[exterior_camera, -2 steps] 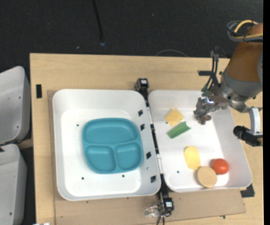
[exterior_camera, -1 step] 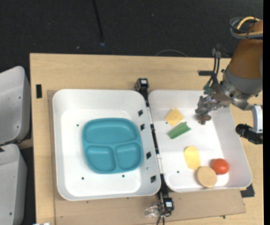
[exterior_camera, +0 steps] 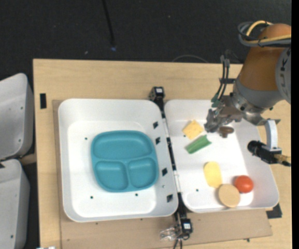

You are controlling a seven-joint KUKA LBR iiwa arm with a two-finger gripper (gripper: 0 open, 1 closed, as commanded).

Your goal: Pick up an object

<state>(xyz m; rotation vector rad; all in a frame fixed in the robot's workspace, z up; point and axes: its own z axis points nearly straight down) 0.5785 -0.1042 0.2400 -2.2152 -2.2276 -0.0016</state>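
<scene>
Our end effector [exterior_camera: 217, 122] hangs low over the far part of the right bin [exterior_camera: 260, 201], and we cannot tell from this slanted view how it is set. Touching or just beside its tip lies a small dark brown object [exterior_camera: 225, 130]; whether the two meet we cannot say. Just to its left sits a yellow wedge [exterior_camera: 193, 129], and just below that a green stick [exterior_camera: 198, 144] lying at a tilt. Farther toward us are a yellow oval piece [exterior_camera: 212, 174], a tan round disc [exterior_camera: 228, 195] and a red ball [exterior_camera: 243, 184], the last two touching or nearly so. Well to the left, in the other bin [exterior_camera: 69, 139], rests a blue divided tray [exterior_camera: 123, 160], all on the wooden surface [exterior_camera: 45, 71]. We judge the brown object or the yellow wedge the likeliest target. To do this well we should centre squarely over one piece, keep clear of its neighbours and the bin wall, descend straight, and confirm the hold before lifting.
</scene>
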